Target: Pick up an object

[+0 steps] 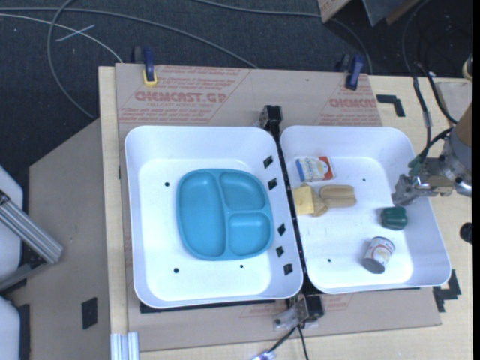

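A small dark green object (393, 217), rounded and squat, is seen lying in the right bin (352, 137), close to that bin's right wall. No markings can be made out on it. Elsewhere in the right bin, a small white carton with blue and red printing (312, 169) is placed near the bin's left wall, toward the far side. Just in front of the carton, a yellow block (303, 200) is set against a tan, bun-like piece (337, 196), the two touching. A small can with a white and red label (379, 253) is found lying tilted near the right bin's near right corner, a little apart from the green object.

The gripper (409, 188) is positioned over the right bin's right wall, just above and beside the green object; whether contact is made cannot be determined, and the object is not seen between its fingers. Whether the gripper is open or closed cannot be told. The arm (457, 156) is extended in from beyond the right bin's right edge, only its wrist end being visible.

To the left of the right bin, the left bin (150, 145) is occupied by a blue divided plate (224, 213) with three compartments. Both bins are carried on the worktop (187, 96).
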You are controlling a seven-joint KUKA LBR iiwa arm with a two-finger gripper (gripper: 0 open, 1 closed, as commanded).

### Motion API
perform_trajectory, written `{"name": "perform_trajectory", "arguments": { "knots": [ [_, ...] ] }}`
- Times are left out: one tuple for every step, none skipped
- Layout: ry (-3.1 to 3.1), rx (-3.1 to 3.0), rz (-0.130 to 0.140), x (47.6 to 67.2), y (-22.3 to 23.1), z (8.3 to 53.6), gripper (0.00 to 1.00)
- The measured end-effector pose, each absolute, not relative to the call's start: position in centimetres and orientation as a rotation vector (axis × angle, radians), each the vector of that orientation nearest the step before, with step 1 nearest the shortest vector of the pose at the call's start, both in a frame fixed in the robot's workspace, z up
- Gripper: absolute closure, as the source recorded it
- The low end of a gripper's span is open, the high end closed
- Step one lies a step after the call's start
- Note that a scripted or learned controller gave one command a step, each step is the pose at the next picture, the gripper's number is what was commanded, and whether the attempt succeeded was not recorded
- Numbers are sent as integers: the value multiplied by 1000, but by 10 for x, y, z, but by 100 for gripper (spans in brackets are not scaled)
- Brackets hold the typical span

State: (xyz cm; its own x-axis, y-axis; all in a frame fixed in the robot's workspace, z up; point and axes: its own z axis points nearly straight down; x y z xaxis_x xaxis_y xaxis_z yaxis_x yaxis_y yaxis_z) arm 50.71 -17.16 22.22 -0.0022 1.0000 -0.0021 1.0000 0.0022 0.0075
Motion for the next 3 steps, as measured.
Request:
{"name": "perform_trajectory", "arguments": {
  "knots": [
    [2221,2218,3,508,-172,238,100],
    [2229,2215,4,522,-122,236,100],
    [2230,2218,1,524,-76,228,100]
  ]
}}
